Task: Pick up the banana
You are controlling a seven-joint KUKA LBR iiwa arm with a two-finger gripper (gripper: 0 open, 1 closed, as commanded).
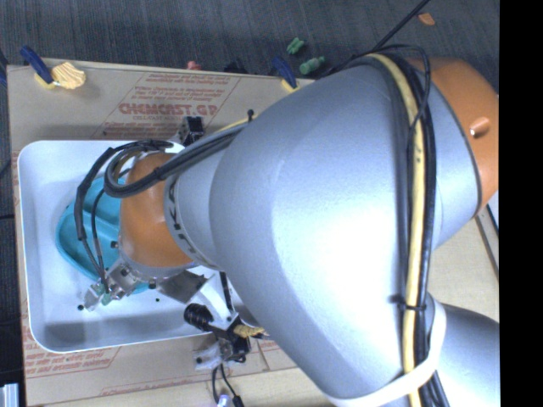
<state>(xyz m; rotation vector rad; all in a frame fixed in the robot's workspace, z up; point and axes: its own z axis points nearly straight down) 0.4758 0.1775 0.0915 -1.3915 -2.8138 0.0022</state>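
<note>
My grey arm reaches from the right over the left white bin (38,227), its orange band (148,219) low above the bin floor. The wrist and the black cables cover the gripper, which points down into the bin. A blue object (72,236) lies under the wrist, at the left of the bin, partly covered by the cables. No yellow banana shape stands out in the bin; the arm hides most of the floor.
The bins rest on brown cardboard (153,100). A yellow clamp (68,76) sits at the cardboard's far left corner, small green items (304,55) behind it on the dark floor. The arm's bulk covers the right bin.
</note>
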